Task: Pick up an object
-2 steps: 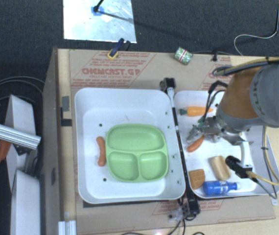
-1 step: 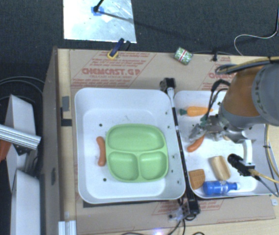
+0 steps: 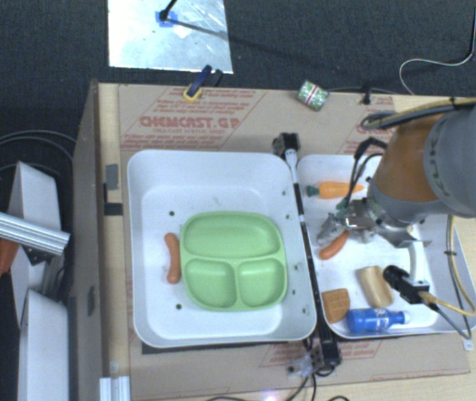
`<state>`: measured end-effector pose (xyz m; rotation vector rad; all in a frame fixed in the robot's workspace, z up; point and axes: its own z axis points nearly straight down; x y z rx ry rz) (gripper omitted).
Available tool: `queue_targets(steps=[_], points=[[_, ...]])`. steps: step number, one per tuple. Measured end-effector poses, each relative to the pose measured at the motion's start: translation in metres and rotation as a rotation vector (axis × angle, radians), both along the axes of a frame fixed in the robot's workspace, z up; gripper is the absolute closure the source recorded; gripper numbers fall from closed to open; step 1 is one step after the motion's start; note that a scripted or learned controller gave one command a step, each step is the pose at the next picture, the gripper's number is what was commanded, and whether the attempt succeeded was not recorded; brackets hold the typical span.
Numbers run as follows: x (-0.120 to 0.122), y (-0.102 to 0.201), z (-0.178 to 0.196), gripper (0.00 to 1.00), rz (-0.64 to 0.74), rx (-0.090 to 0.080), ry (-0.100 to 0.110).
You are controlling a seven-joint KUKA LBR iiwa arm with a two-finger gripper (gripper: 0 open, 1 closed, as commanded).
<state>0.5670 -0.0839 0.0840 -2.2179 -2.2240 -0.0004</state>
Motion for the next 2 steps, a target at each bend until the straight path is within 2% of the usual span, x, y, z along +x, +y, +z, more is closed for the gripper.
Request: queue_targets(steps=[1,2], points=[[0.001,0.0,0.01,1.0,0.001,0.0,-0.002],[0.007,0.073,0.101,1.0,0.002,0.001,-0.004]])
